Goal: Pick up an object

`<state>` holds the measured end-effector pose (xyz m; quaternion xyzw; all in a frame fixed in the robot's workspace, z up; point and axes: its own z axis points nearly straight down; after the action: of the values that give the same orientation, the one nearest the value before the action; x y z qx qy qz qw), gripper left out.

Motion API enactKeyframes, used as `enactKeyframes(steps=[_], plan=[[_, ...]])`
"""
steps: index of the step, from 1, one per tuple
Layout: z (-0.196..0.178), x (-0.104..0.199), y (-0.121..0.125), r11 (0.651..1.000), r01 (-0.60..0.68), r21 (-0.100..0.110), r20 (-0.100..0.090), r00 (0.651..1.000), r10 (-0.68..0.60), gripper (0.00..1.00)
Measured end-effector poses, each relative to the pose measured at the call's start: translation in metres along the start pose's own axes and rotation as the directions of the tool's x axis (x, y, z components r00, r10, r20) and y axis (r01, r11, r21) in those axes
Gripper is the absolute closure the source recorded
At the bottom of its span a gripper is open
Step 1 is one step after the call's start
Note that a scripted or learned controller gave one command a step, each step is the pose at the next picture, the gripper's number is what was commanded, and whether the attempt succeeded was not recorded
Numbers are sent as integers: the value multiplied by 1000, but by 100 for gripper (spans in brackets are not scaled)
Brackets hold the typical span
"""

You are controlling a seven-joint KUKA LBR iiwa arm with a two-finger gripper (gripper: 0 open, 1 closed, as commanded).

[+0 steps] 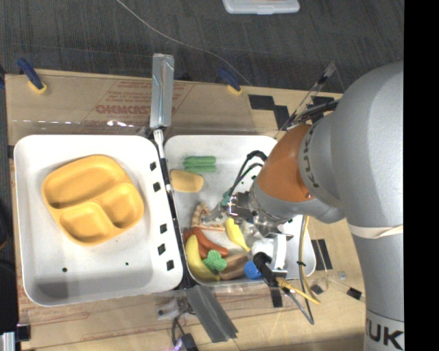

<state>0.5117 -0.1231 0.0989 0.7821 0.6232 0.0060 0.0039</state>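
A dark grey carpeted floor (82, 31) runs across the top of the view, crossed by a thin pale cable (147, 24). At the top edge lies a flat white tray-like item (260, 6), partly cut off. Below it the counter (62, 103) is covered with brown cardboard carrying faded red print. Two blue clamps (31, 74) (229, 78) grip its far edge. Black square markings (274, 110) sit on the counter towards the right. Lighting is even, without hard shadows.
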Motion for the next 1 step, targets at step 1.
enactKeyframes(steps=[1], plan=[[2,28,27,982,-189,3,4,982,189,0]])
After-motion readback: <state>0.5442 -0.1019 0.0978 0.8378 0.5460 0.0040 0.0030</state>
